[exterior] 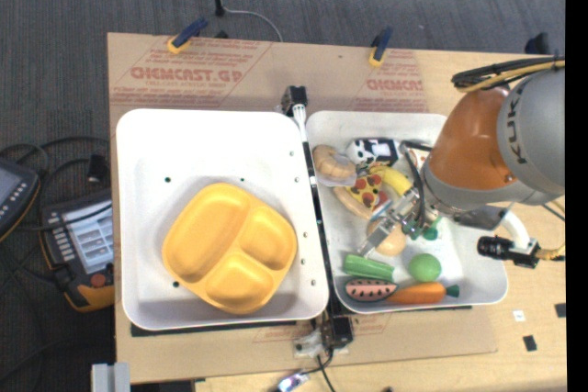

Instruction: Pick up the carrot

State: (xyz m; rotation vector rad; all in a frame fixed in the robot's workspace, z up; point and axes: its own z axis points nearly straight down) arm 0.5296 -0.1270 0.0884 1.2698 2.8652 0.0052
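Two bins, gripper over right one

Gripper (397, 229) fingers look parted, holding nothing, among toy food in the right bin (478, 289). Carrot (421, 294) lies lengthwise along the near wall, green end pointing right. Left bin (147, 142) holds a yellow divided tray (230, 245).

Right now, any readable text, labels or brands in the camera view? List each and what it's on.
"KU", cut off by the frame edge: on the grey arm.
Red mirrored print, roughly "CHEMCAST GP": on the brown board under the bins.
The same red print at the board's right is too blurred to read.
The handheld pendant screen is too small to read.
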